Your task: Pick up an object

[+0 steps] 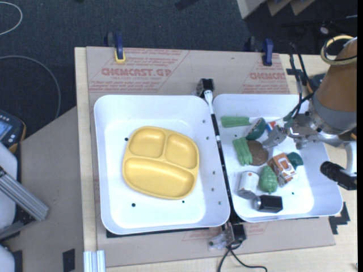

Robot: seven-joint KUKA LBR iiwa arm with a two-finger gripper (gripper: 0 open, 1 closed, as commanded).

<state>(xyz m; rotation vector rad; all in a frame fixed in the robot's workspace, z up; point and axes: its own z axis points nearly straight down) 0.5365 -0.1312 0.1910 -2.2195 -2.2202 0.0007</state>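
Observation:
The right bin (317, 200) holds a heap of small objects. Among them are a flat green strip (235, 120), a teal piece (256, 130), a ridged green piece (243, 151), a brown disc (258, 152), an orange and white box (282, 168), a lumpy green toy (268, 180), a white cylinder (248, 181) and a black block (271, 203). My gripper (279, 134) reaches in from the right and hangs low over the bin's upper middle, between the teal piece and the orange box. I see nothing held in it.
The left bin (108, 152) holds a yellow divided plate (161, 162). A black divider rail (215, 132) runs between the bins. The arm's grey and orange body (337, 89) covers the right bin's upper right corner. Blue clamps (118, 44) hold the board's far edge.

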